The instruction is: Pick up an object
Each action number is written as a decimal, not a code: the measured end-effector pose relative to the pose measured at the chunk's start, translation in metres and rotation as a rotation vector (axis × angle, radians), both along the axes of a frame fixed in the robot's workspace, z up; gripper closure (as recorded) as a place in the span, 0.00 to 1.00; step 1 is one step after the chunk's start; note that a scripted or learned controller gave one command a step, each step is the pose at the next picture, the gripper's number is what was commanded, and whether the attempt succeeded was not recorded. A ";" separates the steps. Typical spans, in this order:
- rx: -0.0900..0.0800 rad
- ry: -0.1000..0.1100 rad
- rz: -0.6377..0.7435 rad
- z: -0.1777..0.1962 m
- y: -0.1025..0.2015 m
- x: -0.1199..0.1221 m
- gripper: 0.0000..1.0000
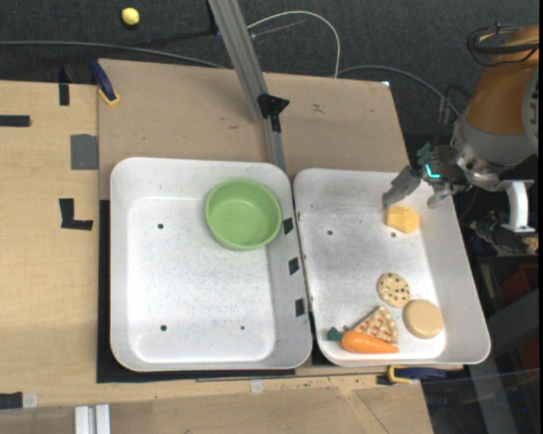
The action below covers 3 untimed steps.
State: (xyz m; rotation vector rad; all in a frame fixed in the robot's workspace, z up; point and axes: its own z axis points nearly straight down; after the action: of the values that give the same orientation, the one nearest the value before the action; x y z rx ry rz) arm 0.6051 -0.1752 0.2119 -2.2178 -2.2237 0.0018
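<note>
Camera view, risks first: likely to nudge the yellow cheese block (403,219) against the right bin (344,197) wall rather than clasp it, given the slanted approach; could also slide on the smooth floor. Gripper (417,186) spread apart, nothing between its fingers, poised at the bin's upper right. Cheese block just below and slightly left of the fingertips, near, apparently not touching. Cookie (393,288), carrot (366,342) well apart, lower down.

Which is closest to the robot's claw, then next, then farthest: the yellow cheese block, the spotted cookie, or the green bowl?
From the gripper:
1. Yellow cheese block, just below it, right bin.
2. Round spotted cookie, lower in the right bin.
3. Green plastic bowl, left bin.
</note>
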 end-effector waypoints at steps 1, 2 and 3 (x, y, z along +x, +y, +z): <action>0.000 0.003 0.000 -0.044 0.003 0.002 0.00; 0.001 0.007 -0.001 -0.108 0.001 0.001 0.00; -0.001 0.001 0.000 -0.124 0.002 0.001 0.00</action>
State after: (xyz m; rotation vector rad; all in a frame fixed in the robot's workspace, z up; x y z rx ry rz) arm 0.6063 -0.1733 0.0878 -2.2180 -2.2236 0.0041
